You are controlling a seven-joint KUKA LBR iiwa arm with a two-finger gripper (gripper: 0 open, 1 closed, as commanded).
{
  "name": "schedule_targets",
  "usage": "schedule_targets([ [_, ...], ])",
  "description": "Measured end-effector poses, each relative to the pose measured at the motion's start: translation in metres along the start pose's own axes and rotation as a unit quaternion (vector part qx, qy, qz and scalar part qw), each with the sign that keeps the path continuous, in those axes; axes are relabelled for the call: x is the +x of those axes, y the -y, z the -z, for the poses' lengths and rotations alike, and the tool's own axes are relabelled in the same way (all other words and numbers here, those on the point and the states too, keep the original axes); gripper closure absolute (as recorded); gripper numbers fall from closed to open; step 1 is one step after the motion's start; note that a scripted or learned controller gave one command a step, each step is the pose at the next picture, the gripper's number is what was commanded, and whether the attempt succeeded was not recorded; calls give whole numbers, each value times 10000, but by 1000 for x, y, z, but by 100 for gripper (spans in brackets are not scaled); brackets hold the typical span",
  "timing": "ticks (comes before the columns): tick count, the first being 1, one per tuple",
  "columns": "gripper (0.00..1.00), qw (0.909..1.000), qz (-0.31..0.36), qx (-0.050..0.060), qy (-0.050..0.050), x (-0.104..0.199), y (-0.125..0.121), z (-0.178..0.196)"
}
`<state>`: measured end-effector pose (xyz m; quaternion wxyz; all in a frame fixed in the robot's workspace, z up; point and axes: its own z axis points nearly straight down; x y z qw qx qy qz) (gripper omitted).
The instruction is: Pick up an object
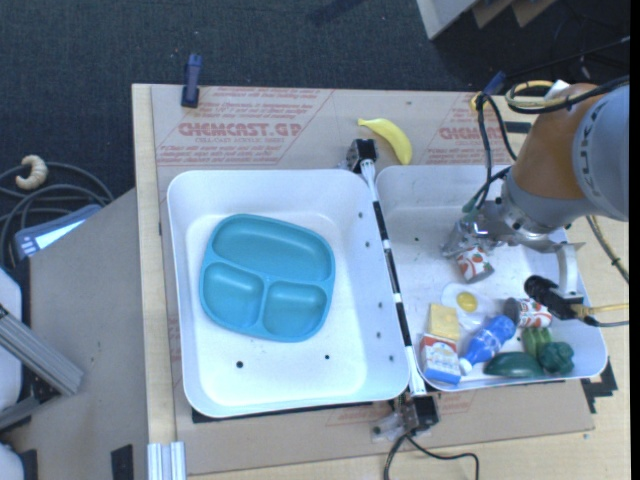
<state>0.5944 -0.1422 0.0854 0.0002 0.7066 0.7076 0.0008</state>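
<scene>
Nearest the camera, along the front rim of the right bin (pixel 596 364), lie a dark green cucumber-shaped toy (pixel 514 365), a green leafy vegetable toy (pixel 548 348), a blue bottle (pixel 483 342) and a small carton (pixel 440 358) with a red and white face. Just behind these are a yellow block (pixel 443 320), a fried-egg toy (pixel 466 300) and a small red and white can (pixel 533 314). In the left bin (pixel 190 208), a blue divided plate (pixel 267 276) with three compartments rests near the middle. Farther back in the right bin, the gripper (pixel 468 248) reaches down over a small red and white object (pixel 475 263); whether it is spread or pressed together cannot be told from this view. Beyond both bins, a yellow banana (pixel 389 137) lies on the brown cardboard (pixel 260 118), near the black clip (pixel 362 152) at the bins' shared far corner.
</scene>
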Motion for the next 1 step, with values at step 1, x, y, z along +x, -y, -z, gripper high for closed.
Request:
schedule_targets([
  [1,100,10000,2,2,2,87,45,99],
])
